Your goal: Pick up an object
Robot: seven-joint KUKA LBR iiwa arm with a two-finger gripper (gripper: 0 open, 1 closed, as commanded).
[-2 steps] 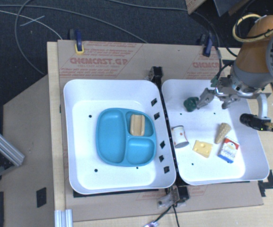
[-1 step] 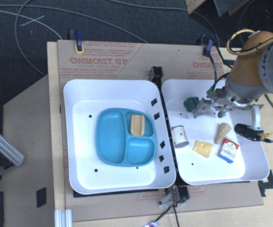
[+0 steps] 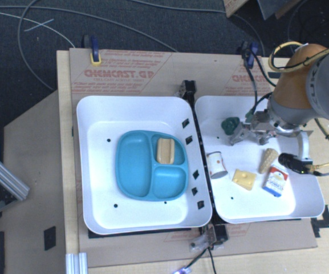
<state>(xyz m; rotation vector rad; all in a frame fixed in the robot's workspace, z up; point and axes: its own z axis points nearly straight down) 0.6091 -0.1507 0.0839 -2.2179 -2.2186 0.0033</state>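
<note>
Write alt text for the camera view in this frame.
A grey and orange robot arm reaches over the right white bin, which holds a cheese wedge, a small carton and other small items. The left bin holds a blue divided tray.

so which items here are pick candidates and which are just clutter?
Pick candidates, right bin:
dark green lump
white cylinder
yellow cheese wedge
tan cone
red-white-blue carton

Just lying about:
blue divided plate, left bin
tan block in the plate's compartment
blue clamps
cables
</note>
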